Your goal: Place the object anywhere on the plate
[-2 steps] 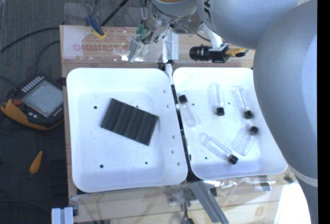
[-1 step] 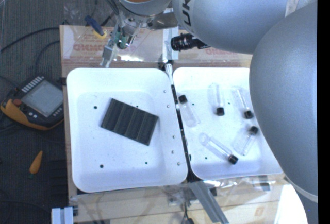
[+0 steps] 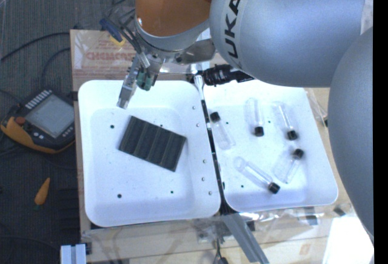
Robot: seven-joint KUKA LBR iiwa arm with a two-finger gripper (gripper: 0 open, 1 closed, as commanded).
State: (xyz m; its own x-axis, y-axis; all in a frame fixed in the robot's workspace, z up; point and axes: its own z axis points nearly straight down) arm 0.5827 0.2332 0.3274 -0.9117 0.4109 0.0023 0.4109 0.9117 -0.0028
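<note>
Black, ribbed and rectangular, the plate (image 3: 151,144) lies flat near the middle of the left bin (image 3: 85,153). Its long axis runs from upper left to lower right in the camera view.

The gripper (image 3: 134,85) hangs over the far left part of the same bin, beyond the plate's upper left corner and apart from it. Whether it is released or clenched cannot be told from this angle.

A slim pale piece (image 3: 127,94) slants down and leftward from its tip. It may be a held vial or part of the tool itself; the view does not settle this.

Several clear vials (image 3: 253,116) with black caps lie scattered in the right bin (image 3: 315,135), well apart from the gripper and across the shared rim.

Judgement: if the pale piece is the object, it is carried over the left bin but not yet above the plate. The plate lies toward the near side and slightly right of the tip. The coming move therefore calls for a short travel along that line before any lowering. Released where it now hangs, the object would probably land on bare bin floor.
</note>
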